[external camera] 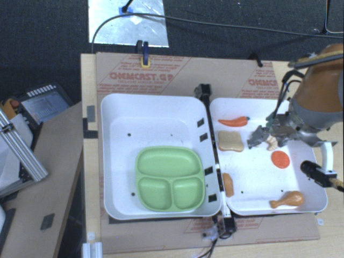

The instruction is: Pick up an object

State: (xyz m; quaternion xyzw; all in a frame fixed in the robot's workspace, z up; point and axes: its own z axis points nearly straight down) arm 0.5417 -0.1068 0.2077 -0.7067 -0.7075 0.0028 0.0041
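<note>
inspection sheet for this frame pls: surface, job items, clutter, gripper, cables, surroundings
Surface: two white bins; left bin holds a green divided plate.
Job's things: right bin holds a red chili, a bread slice, a red disc, a drumstick, a small orange piece.
Clutter: nothing seen.
Gripper: gripper low over the right bin beside the bread slice; finger state unclear.
Cables: a black cable beyond the bins.
Surroundings: a foil sheet; a cardboard base.
</note>
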